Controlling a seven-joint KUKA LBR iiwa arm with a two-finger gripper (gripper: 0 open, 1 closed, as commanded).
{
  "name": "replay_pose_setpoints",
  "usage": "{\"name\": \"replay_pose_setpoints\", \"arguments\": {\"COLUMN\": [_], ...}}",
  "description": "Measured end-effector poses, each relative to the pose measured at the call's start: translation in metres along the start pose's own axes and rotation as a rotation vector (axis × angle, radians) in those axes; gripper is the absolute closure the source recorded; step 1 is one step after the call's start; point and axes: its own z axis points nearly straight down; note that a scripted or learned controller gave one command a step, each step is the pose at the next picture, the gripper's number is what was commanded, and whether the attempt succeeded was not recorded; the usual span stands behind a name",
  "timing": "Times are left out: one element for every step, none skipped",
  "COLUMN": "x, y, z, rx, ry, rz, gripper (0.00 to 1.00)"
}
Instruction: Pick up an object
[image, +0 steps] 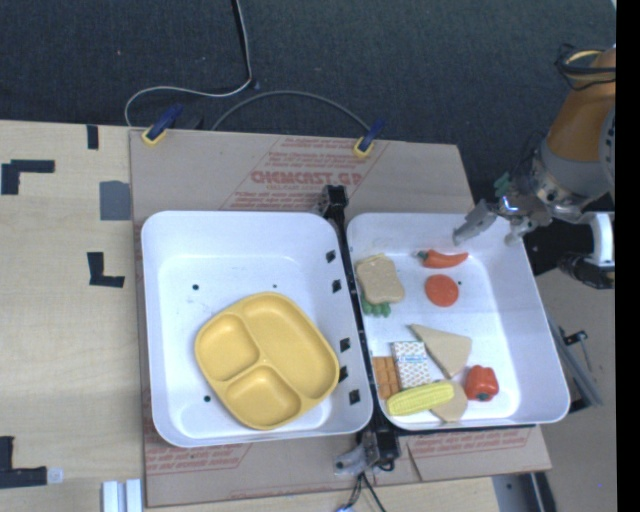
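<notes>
Where the gripper hangs: gripper (487, 217) sits over the far right corner of the right bin (535, 330), its fingers slightly spread, nothing between them.
Chilli: chilli (444, 258), orange-red, lies just beside the gripper, on its near left, not touching it.
Tomato: tomato (442, 290) rests just in front of the chilli.
Bread: bread (381, 280) lies against the bin's left wall, over a green piece.
Near end: cheese wedge (443, 347), cracker packet (412, 364), corn (420, 398) and red pepper (481, 382) crowd together.
Open room: bare white floor along the right wall, between chilli and pepper.
Left bin: left bin (170, 290) holds a yellow tray (265, 358) with three wells.
Worktop: worktop (60, 300) of pale wood, cardboard (290, 175) under both bins, dark carpet (400, 60) beyond.
</notes>
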Motion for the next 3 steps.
{"name": "replay_pose_setpoints", "arguments": {"x": [0.023, 0.066, 0.062], "y": [0.017, 0.026, 0.025], "z": [0.118, 0.112, 0.112], "rx": [0.0, 0.004, 0.003], "ry": [-0.002, -0.001, 0.0], "rz": [-0.002, -0.003, 0.0], "gripper": [0.0, 0.0, 0.0]}}
